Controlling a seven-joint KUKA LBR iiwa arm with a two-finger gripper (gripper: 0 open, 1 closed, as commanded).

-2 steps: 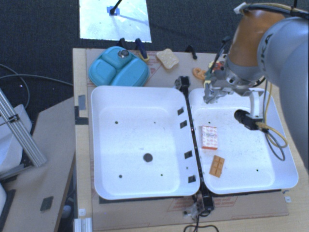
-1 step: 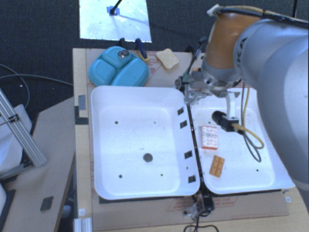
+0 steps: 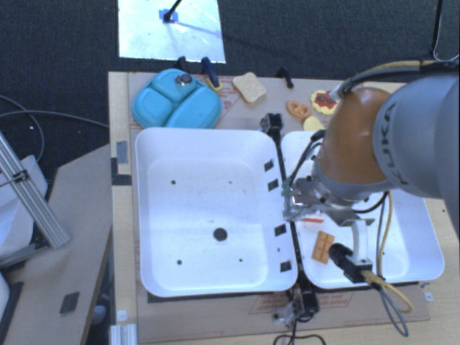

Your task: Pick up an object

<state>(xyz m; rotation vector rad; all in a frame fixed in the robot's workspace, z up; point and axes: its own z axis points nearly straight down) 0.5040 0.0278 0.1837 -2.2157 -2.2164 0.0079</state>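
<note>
Camera view from above has the arm reaching in over the right bin, with the gripper hanging low near that bin's inner wall, right up against the divider. Honestly can't tell whether it's released or clenched, the wrist hardware blocks that part, and I see nothing gripped in it.

The obvious candidate is the little orange waffle-looking block lying flat on the bin floor just below the gripper, a touch toward the arm's side. There's also a thin red strip almost directly under the gripper, partly hidden.

My guess on handling: the orange block looks like a toy food piece, so light, stiff and not fragile. Probably a bit slick if it's plastic. It's longer than it is wide, so I'd pinch it across the narrow sides near the middle. It lies flat, so the gripper needs to get right down to the floor.

Beyond the gripper, outside the bins, sit a blue divided tray and a toy toast slice; on its far side is the left bin
</note>
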